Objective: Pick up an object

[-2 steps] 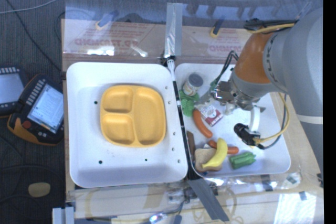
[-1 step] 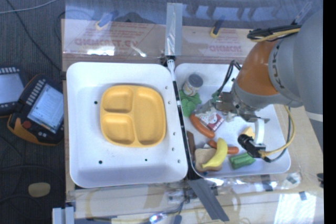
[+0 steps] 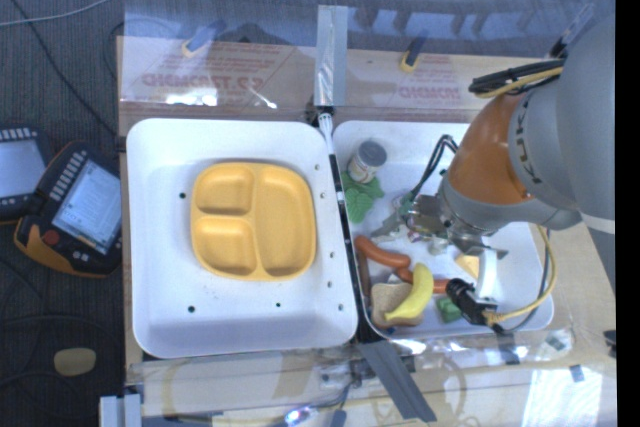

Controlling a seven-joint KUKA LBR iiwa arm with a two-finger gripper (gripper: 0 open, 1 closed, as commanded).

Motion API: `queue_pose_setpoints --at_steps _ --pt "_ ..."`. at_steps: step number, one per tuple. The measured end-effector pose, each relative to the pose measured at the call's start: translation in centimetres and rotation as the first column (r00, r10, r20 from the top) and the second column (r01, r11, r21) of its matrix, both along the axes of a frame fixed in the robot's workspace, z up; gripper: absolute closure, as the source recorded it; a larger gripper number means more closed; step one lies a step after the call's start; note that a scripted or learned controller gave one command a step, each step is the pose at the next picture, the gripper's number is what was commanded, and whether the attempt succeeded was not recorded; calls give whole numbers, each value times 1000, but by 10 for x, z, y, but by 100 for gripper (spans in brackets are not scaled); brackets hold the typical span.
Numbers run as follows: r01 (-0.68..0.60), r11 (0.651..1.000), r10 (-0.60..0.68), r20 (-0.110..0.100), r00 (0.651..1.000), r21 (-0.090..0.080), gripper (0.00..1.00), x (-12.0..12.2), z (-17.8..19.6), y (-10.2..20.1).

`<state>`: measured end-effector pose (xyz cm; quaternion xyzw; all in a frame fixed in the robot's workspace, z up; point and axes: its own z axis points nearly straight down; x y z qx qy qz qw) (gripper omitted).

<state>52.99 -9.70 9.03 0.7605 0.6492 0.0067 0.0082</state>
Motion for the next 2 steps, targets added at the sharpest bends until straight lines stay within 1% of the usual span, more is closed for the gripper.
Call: queue_pose_setpoints --at_steps 1,2 --pt "23 1000 -23 0 1000 1 0 -38 0 -20" --pt "23 1000 -23 1 1000 3 100 -36 8 -20"
